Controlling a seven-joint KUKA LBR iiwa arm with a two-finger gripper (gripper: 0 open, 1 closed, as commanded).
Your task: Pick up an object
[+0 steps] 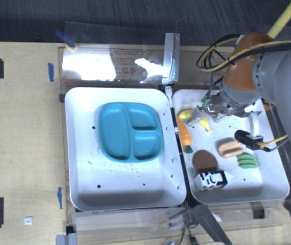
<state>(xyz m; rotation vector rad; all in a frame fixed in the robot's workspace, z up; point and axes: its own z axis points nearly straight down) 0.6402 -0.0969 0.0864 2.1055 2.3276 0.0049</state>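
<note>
The grey arm (283, 80) comes in from the upper right of the frame, its orange band (244, 68) sitting above the wrist, and bends down over the upper part of the right bin (278, 185). The gripper (210, 108) hangs low at that bin's upper left, just right of a yellow fruit-shaped piece (187, 115). Whether the gripper is parted or closed cannot be told from this slant, and nothing can be seen clamped in it.

The yellow piece lies on the bin floor near the wall shared with the left bin (79, 188); it is small and rounded, with a thin yellow strip trailing off toward the lower right. Just below it an orange carrot (184, 134) with a green end lies along the same wall. Further down sit a round dark-brown disc (205, 160) and, touching its lower edge, a black-and-white object (214, 178). Toward the centre right of the bin lies a tan bun-shaped piece (230, 148), with a ridged green piece (247, 161) just beside it at the lower right.

A blue divided plate (131, 131) rests in the middle of the left bin.
</note>
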